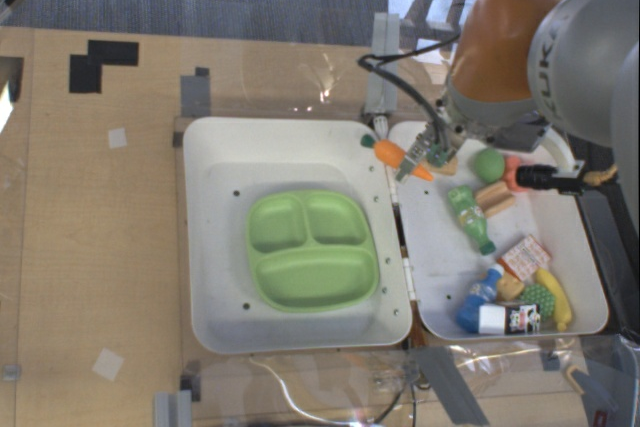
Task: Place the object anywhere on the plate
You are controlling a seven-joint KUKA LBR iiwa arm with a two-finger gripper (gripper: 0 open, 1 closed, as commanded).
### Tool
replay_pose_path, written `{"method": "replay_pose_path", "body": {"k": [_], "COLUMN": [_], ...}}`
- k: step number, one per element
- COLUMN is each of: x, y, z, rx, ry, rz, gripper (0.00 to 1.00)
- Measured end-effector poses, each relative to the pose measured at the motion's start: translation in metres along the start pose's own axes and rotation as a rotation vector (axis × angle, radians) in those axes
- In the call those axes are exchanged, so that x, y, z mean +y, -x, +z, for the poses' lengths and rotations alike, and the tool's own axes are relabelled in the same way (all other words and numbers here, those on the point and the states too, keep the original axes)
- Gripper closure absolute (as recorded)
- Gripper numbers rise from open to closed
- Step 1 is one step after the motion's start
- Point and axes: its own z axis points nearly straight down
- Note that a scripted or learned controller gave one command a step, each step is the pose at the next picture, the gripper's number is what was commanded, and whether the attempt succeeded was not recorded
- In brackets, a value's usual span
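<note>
Part of the letters "KU" reads on the grey arm's casing. The hand [425,155] hangs over the seam between the two bins with a small orange carrot [392,154] between its fingers. The glossy green plate [312,249], moulded into three compartments, lies in the left bin [215,215]. A green bottle [470,219] lies in the right bin [585,300].

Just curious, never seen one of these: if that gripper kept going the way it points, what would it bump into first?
Probably the toy carrot lying across the bins' shared edge, right at the gripper; height is hard to judge from above.
</note>
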Motion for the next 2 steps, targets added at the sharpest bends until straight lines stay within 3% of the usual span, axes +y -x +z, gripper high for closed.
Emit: {"method": "replay_pose_path", "body": {"k": [1,2], "x": [-0.0074,-0.0091], "y": [-0.0994,-0.0974], "z": [0.0005,0.0004], "rx": [0.005,0.003], "ry": [0.000,-0.001], "rz": [-0.042,-0.038], "gripper": [1.00,0.00]}}
